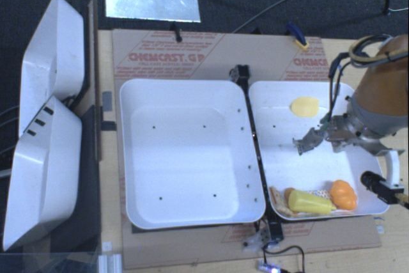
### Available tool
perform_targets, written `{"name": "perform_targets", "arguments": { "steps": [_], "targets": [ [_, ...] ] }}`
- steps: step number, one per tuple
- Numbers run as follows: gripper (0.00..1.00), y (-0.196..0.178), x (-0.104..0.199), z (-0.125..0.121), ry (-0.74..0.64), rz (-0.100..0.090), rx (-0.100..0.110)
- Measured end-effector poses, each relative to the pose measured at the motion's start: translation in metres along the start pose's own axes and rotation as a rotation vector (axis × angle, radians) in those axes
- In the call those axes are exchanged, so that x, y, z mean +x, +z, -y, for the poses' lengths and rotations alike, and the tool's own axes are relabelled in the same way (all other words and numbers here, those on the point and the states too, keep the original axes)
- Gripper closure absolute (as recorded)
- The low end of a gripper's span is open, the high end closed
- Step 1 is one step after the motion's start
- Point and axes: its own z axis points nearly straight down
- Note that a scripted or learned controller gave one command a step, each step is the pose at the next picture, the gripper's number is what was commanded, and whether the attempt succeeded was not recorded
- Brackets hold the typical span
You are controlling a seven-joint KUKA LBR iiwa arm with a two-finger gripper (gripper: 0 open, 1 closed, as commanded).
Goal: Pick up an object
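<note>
Two shallow white bins sit side by side on a brown board printed with red lettering. The left bin (185,150) shows only small dark dots on its floor. The right bin (281,156) holds the objects. Near its far wall lies a pale yellow oval piece (305,107), its long axis running left to right, flat on the bin floor and well apart from the rest. Along the near wall a cluster gathers: a yellow-green elongated object (310,202), its long axis lying left to right along the wall and its narrower end pointing right; an orange rounded object (344,194) touching it on the right; and a small brownish piece (289,193) just beside its left end. Some thin pale item lies under or behind this group, too indistinct to name. The gripper (303,145) hangs over the middle of the right bin, between the oval piece and the near cluster, reaching leftward from the grey and orange arm (380,96). Whether its grip is released or clenched cannot be told here, and nothing is visibly caught in it. A blue and yellow clamp (297,36) sits at the board's far edge.
</note>
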Motion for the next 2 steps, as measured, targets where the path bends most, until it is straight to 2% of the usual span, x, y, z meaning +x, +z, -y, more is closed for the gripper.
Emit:
{"name": "perform_targets", "arguments": {
  "steps": [1, 2],
  "targets": [
    [0.0, -0.003, 0.0, -0.001, -0.001, 0.001, -0.006],
    [0.0, 0.044, 0.008, 0.004, -0.001, 0.0, -0.002]
  ]
}}
